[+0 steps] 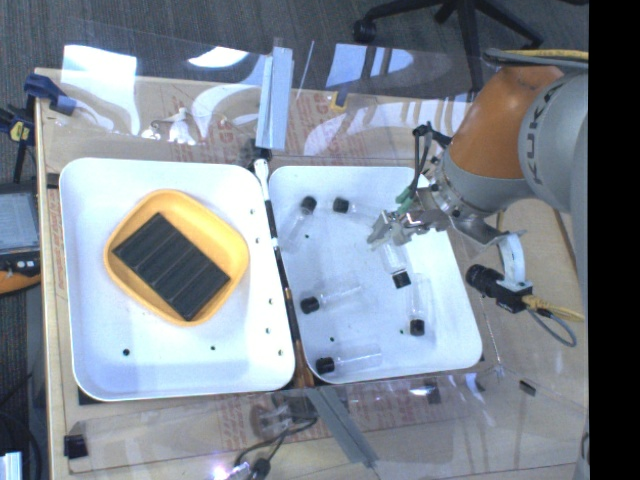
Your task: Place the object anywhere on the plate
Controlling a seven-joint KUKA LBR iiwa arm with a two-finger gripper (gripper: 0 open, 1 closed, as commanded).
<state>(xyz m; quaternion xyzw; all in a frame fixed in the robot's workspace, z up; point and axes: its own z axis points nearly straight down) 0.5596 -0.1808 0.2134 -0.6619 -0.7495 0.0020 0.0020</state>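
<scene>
Vials [401, 278], clear with black caps, lie scattered in the right bin [460, 343]; yellow plate [230, 243] sits in the left. My gripper [392, 230] hovers over one vial; whether it grips anything, I cannot tell. Best descend straight, centred on the body.

Arm [530, 138]: cut off by the right edge; its base is out of frame.
Gripper [392, 230]: too small and blurred to tell how it stands or whether anything sits in it.
Clear vials [345, 296]: see-through against the right bin [455, 343]; bodies barely readable, black caps plain; count uncertain.
Office chair [450, 8]: cropped by the top edge.
Device at left [15, 233]: cut off by the left edge.
</scene>
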